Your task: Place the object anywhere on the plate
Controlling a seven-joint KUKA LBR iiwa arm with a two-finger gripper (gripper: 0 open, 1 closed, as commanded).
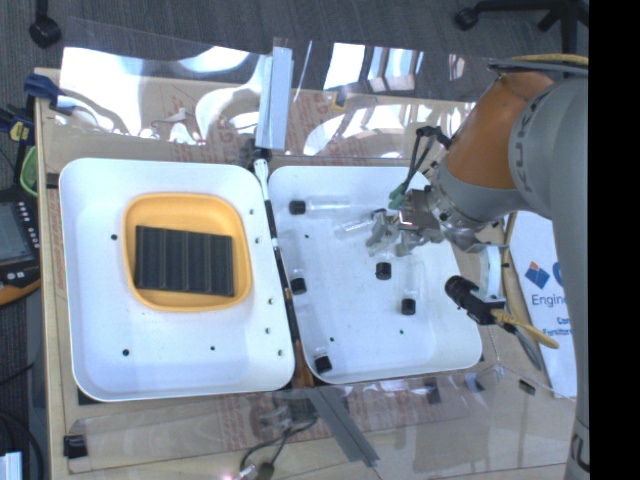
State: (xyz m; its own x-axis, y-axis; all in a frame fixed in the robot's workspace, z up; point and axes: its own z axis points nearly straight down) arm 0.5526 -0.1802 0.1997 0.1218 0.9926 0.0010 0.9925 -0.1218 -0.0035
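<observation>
1. Room: grey carpet [300, 3] runs behind the bench [180, 423]. A chair castor [45, 34] sits at far left, and a dark handset [10, 243] lies off the bench's left edge.
2. A shiny clear panel [160, 73] stands along the back of the bench and throws glare.
3. Left bin [90, 353]: white and shallow, with the yellow plate [180, 206] roughly in its middle.
4. The block [185, 261] is dark, ribbed and rectangular. It lies flat on the plate, inside the rim, so the task's thing is already on target.
5. Right bin [440, 346] butts against the left bin.
6. A clear tube [325, 207] lies near the right bin's back wall.
7. One small black piece [383, 270] sits mid-bin. A second piece [408, 306] is just down and right of it.
8. My gripper [390, 233] is over the right bin's upper middle. It is just above the first black piece and right of the tube.
9. Can't tell whether the gripper is wide or narrow, since the metal parts blur together. Nothing visibly held.
10. The block is well apart from my gripper, a full bin to the left across the divide.
11. My arm [540, 138] comes in from the right, with the orange band [480, 143] above the wrist.
12. A printed sheet [545, 273] lies on the bench under the arm.
</observation>
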